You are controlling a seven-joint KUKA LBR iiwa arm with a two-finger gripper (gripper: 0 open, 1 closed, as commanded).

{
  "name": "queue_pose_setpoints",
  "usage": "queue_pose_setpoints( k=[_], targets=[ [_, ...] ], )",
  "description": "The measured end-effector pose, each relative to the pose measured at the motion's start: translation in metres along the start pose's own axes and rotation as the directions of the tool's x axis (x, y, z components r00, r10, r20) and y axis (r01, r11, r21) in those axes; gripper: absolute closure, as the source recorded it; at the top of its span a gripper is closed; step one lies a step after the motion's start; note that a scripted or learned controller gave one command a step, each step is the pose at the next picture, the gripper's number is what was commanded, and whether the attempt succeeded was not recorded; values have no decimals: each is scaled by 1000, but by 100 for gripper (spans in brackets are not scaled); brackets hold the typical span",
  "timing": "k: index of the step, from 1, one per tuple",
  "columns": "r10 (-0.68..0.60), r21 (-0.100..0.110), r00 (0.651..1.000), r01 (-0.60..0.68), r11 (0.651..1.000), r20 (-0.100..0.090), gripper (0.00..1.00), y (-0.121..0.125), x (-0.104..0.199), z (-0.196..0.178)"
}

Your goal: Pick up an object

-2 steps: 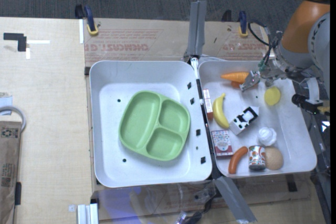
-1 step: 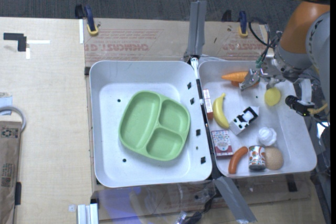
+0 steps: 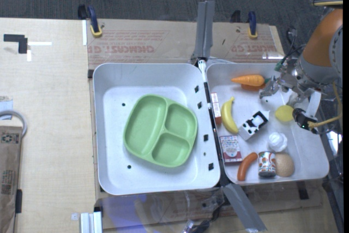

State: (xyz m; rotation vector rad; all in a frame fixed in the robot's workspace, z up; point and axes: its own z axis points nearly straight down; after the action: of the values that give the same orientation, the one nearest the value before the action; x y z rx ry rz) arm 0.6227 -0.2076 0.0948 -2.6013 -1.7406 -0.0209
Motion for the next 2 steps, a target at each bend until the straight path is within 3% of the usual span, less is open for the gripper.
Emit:
queue_pose_setpoints(
  k=[1,2],
  targets=[
    [-168,15,986,168,986,20,0,23,31,6],
    [-348,6,937,348,938,17,0,-33,17,3]
  ],
)
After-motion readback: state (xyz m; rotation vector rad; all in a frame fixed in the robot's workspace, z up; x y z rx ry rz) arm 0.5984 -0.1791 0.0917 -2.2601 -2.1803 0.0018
